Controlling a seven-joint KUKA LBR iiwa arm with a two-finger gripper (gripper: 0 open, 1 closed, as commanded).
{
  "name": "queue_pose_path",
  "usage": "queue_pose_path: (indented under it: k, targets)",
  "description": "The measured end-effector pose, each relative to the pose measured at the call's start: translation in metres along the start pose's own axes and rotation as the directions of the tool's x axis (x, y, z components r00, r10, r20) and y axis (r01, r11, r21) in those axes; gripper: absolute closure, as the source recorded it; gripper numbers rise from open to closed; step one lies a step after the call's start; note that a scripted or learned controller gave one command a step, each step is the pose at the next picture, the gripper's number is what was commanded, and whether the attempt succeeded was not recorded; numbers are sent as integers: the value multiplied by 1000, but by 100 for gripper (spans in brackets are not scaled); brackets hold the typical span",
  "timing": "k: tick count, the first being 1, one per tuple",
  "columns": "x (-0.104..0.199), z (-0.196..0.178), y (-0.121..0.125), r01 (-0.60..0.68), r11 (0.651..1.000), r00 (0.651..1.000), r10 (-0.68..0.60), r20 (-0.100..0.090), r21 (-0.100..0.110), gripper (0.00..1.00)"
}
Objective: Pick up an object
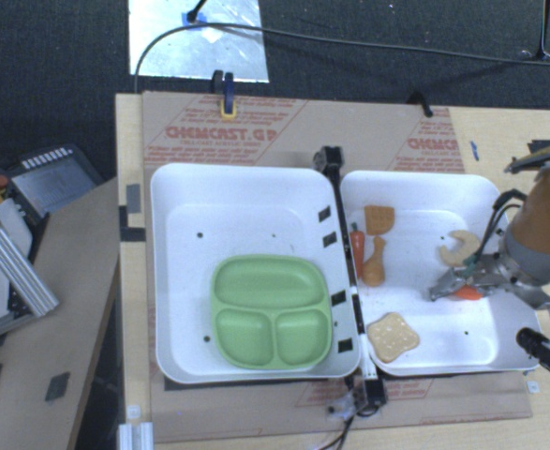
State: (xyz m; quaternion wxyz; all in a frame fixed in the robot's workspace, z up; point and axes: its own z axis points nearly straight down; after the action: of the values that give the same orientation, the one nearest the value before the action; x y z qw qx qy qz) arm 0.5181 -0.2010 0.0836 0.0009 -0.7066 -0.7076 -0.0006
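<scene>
My gripper (446, 287) is low inside the right bin (481, 195), reaching in from the right on the grey arm (544, 237). A small orange-red piece (469, 295) lies right under it, touching or nearly touching it. A beige curved piece (460, 246) sits just beyond the gripper. Further left are a tan toast-like piece (379, 218), a tan drumstick shape (375, 262) and a thin red-orange carrot (357, 244) against the bin's left wall. A bread slice (393, 337) lies at the front left of this bin.
The left bin (190, 204) holds a green divided plate (272, 309) at its front right. A black divider clip (331, 160) sits where the bins meet. Cardboard (284, 125) underlies both bins. A cable (368, 45) runs across the floor behind.
</scene>
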Motion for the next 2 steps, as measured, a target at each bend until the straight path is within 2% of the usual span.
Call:
queue_pose_path:
  k: [1,2]
  targets:
    - [-1,-12,1,0,1000,1000,0,3,-4,100]
    - [0,-56,-3,2,1000,1000,-2,4,-6,100]
